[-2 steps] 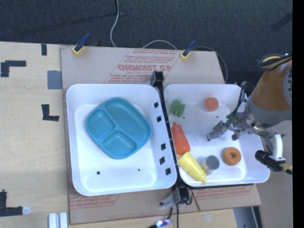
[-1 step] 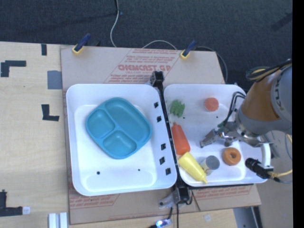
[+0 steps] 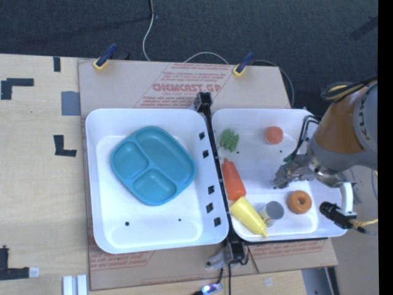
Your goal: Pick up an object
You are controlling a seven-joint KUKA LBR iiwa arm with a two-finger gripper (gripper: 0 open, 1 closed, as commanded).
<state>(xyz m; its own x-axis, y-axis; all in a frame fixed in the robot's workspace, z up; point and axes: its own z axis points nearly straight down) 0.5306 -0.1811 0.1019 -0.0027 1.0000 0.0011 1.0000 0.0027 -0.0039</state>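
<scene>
Over the right bin (image 3: 255, 117): gripper (image 3: 284, 178) low, near the doughnut (image 3: 299, 201).
Finger state cannot be determined. The doughnut lies just below-right of the gripper, beside a grey disc (image 3: 273, 211). Centre above the doughnut before descending; avoid the bin wall.

My arm (image 3: 347, 134) reaches in from the right side, grey with its orange band above the wrist, bent down toward the near right part of the scene. My gripper (image 3: 285, 176) hangs low at its left end, pointing leftward and down.
</scene>
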